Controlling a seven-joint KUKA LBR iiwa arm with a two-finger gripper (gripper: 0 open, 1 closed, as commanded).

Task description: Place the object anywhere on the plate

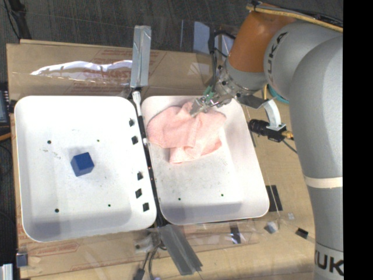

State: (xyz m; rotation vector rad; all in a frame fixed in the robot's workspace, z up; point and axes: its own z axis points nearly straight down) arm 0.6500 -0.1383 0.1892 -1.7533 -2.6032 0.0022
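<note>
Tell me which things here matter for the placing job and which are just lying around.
Part of the job:
- pink cloth, crumpled in the right bin
- gripper, down at the cloth's top edge

Just lying about:
- blue cube in the left bin
- clear plastic wrap on the cardboard behind the bins

No plate is recognisable.

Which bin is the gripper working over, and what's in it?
The right bin, the one holding the crumpled pink cloth. The gripper sits at the cloth's upper edge. The left bin holds the blue cube.
</note>
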